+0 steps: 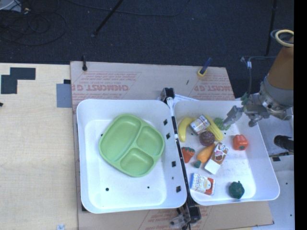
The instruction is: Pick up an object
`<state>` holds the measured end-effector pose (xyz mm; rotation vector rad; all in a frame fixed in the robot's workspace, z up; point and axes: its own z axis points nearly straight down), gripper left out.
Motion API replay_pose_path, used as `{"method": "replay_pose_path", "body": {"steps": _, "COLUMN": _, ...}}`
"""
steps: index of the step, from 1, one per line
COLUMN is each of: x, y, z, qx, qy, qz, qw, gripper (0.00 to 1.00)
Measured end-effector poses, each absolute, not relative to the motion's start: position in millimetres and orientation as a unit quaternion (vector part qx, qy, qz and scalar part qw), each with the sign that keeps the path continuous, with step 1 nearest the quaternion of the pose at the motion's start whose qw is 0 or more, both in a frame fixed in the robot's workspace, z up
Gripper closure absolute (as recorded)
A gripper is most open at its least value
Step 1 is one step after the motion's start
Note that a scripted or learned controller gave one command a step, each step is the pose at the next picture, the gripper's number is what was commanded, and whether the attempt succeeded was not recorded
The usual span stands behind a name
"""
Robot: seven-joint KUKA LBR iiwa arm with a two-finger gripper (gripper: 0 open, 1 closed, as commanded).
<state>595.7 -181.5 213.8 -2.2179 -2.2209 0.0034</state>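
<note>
Reaching: the arm [278,87] is seen entering from the right, above the right bin [268,176].
Claw: the claw [242,115] is seen hanging over the bin's upper part, spread wide, nothing between its fingers.
Objects: a banana [183,129], a carrot [205,154], a red pepper [240,142] and what may be a small carton [202,184] are laid in the right bin.
Left bin: a green divided plate [132,145] is held in the left bin [91,176].
Counter: both bins are carried side by side.

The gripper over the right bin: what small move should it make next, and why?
Probably a short descent. The two-finger gripper hangs above the right white bin, holding nothing, near the green vegetable and yellow corn cob. The red pepper lies apart, an easier target.
</note>
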Motion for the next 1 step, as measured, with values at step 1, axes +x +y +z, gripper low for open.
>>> {"method": "replay_pose_path", "body": {"steps": 1, "x": 642.7, "y": -148.7, "z": 95.6, "qx": -0.707, "qy": -0.708, "qz": 0.002, "qw": 0.003, "gripper": 0.0}}
